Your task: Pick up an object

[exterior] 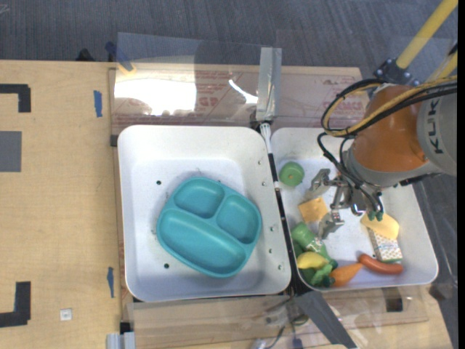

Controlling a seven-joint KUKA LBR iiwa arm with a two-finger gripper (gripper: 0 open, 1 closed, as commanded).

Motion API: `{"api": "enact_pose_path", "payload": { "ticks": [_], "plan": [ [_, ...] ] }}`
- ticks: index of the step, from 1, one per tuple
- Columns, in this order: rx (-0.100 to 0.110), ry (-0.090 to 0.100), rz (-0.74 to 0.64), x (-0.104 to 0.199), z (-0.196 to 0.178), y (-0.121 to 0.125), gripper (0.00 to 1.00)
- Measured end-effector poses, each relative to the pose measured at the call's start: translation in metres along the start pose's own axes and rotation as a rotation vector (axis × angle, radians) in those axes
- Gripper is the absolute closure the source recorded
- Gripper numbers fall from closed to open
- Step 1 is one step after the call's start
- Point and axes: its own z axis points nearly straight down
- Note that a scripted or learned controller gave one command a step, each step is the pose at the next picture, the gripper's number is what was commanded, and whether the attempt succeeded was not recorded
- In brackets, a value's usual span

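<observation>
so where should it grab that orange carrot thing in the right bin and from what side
Grip the carrot across its narrow middle, coming straight down from above. It lies flat, its long axis running left to right, so the fingers should close across its width. Yellow and green pieces crowd its left end, and a red piece sits right, so mid-body looks likeliest.

From my remote station I had one fixed camera, mounted above the bench [58, 195] and looking down at a slant. It took in both white bins [138, 151] whole, from moderate height, with floor visible beyond.
</observation>
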Motion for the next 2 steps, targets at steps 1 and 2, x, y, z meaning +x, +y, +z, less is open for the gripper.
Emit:
{"api": "enact_pose_path", "payload": {
  "ticks": [1,2],
  "plan": [
    [-0.001,-0.001,0.343,-0.073,-0.099,0.029,0.0],
    [0.001,0.014,0.298,-0.057,-0.036,-0.03,0.0]
  ]
}}
